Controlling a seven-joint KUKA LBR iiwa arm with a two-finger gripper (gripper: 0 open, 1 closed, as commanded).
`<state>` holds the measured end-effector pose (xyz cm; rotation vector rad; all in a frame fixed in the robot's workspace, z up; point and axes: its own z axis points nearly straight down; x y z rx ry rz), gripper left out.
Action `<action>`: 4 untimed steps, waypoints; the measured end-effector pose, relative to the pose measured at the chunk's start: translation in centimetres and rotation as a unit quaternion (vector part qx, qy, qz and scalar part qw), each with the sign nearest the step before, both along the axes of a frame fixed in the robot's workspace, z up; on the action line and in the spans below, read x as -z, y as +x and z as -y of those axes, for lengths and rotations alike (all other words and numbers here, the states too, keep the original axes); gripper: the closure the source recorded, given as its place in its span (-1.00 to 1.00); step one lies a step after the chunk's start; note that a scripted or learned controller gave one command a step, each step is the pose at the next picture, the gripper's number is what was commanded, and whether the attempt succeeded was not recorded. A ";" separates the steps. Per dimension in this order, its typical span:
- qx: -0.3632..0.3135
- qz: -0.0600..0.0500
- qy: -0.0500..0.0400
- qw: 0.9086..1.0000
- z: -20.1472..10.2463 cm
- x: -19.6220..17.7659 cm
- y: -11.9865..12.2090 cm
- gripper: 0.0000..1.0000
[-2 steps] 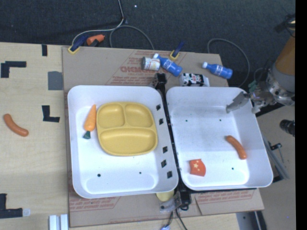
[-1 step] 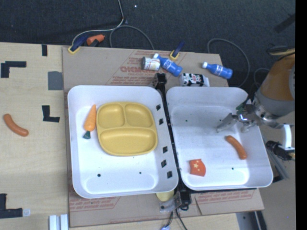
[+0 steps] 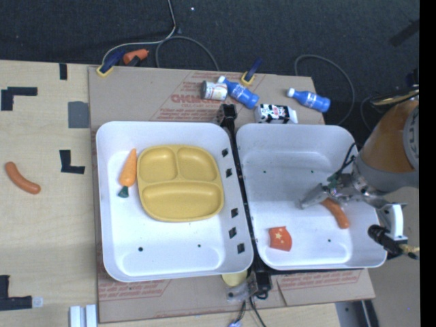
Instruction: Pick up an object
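Note:
In the right bin (image 3: pixel 293 148), an orange sausage (image 3: pixel 337 214) lies near the right wall and a red strawberry-like piece (image 3: pixel 280 238) sits near the front wall. My gripper (image 3: pixel 317 197) is low in this bin, pointing left, with its tip just up and left of the sausage and close to it. Whether it touches the sausage is unclear. The grey arm with its orange band (image 3: pixel 394 142) comes in over the bin's right edge. The left bin (image 3: pixel 116 244) holds a yellow divided plate (image 3: pixel 180 182) and a carrot (image 3: pixel 128 167) beside the plate's left rim.
Behind the bins lie a white bottle (image 3: pixel 215 89), two blue bottles (image 3: pixel 244 94) (image 3: pixel 310 100) and a small black-and-white carton (image 3: pixel 276 113). Another sausage (image 3: pixel 22 178) rests on the bench far left. A cable and an orange clamp (image 3: pixel 136 55) sit at the back.

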<state>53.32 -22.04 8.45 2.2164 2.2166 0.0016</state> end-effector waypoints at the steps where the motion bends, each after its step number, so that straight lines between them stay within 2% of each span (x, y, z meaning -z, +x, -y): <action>1: -0.002 0.004 -0.001 1.000 0.4 -11.6 4.2 -1.00; 2: 0.001 -0.001 0.000 1.000 0.4 0.3 -0.6 -1.00; 3: 0.001 0.001 -0.002 1.000 0.6 -1.3 -0.4 1.00; 4: -0.004 -0.001 0.002 1.000 -6.1 -0.2 4.3 1.00</action>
